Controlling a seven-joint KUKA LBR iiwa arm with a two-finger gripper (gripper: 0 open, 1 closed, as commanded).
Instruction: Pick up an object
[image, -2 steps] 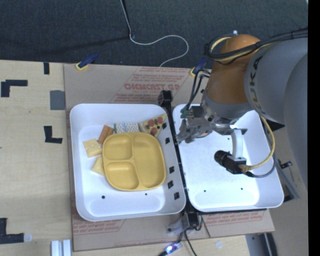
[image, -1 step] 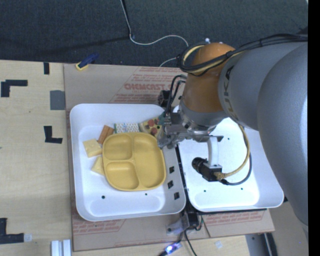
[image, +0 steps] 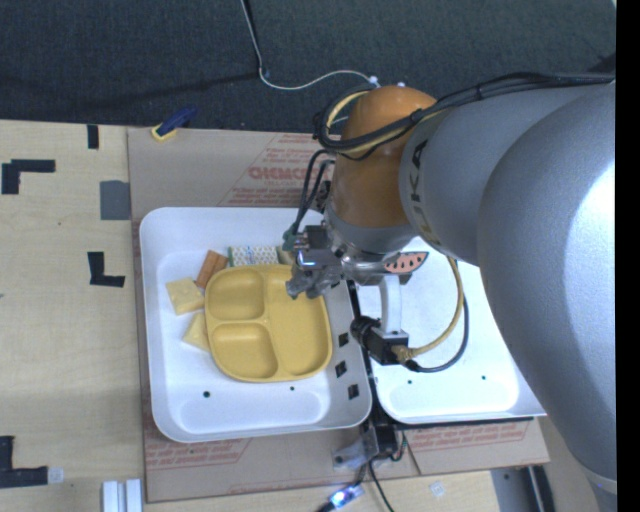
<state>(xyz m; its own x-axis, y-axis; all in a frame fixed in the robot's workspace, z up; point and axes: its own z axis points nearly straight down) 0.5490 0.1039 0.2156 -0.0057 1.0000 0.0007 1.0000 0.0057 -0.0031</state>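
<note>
— Where is the gripper?

— Over the left bin, above the far right corner of the yellow tray. The grey arm comes in from the right, and its orange band hangs above the strip where the two bins meet.

— Is the claw open or closed?

— I cannot tell. The wrist hides most of it, and what pokes out is a dark tangle of metal just at the tray's rim. Nothing can be seen between its tips.

— What lies in the left bin?

— The tray, with three compartments, fills the middle and reaches toward the right wall. Along the tray's left edge sit pale yellow pieces, partly tucked under it. At the tray's far left corner a small brown block leans at a slant. Beside that, along the tray's far edge, is a greenish speckled piece, touching or nearly touching the rim.

— And the right bin?

— Mostly covered by the arm. A reddish item shows near its far edge, just under the wrist. A yellow hose loops above that bin to a black fitting at the divide.
</note>
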